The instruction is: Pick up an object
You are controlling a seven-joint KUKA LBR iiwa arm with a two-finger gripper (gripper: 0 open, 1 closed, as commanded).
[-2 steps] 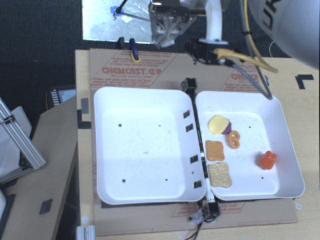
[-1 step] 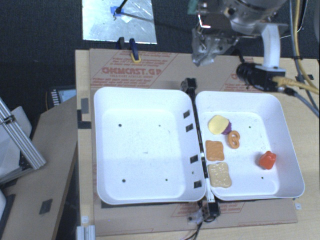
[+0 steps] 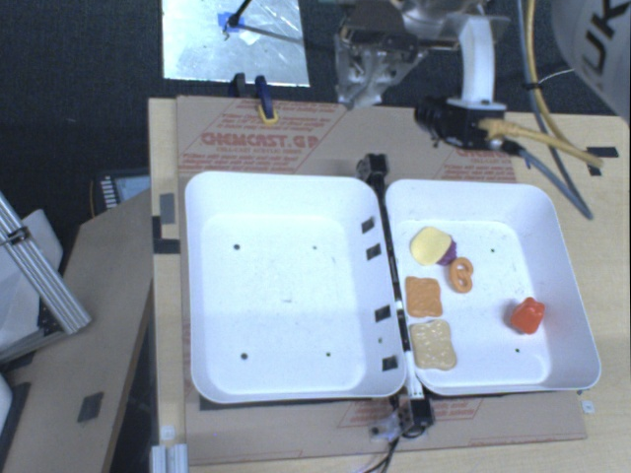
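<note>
So the gripper (image 3: 363, 79) is parked way up past the far rim of the right bin (image 3: 552, 264), hanging over the cardboard, nowhere near anything grabbable. It's too blurry up there to say how the claw is set, and nothing can be seen in it.

All the candidates sit in the right bin, mostly hugging its left wall: a yellow piece (image 3: 430, 245) with something purple tucked under it, an orange ring (image 3: 461, 274) touching that pair, then an orange cracker (image 3: 424, 297) and a pale cracker (image 3: 433, 345) closer to the near rim. A red pepper (image 3: 526, 315) sits alone toward the bin's right side.

The risk, probably: the crackers lie flat and tight to that left wall, so a finger could hit the wall or skate over them. The yellow cluster could get nudged apart instead of gripped. The pepper looks like the safest bet.
</note>
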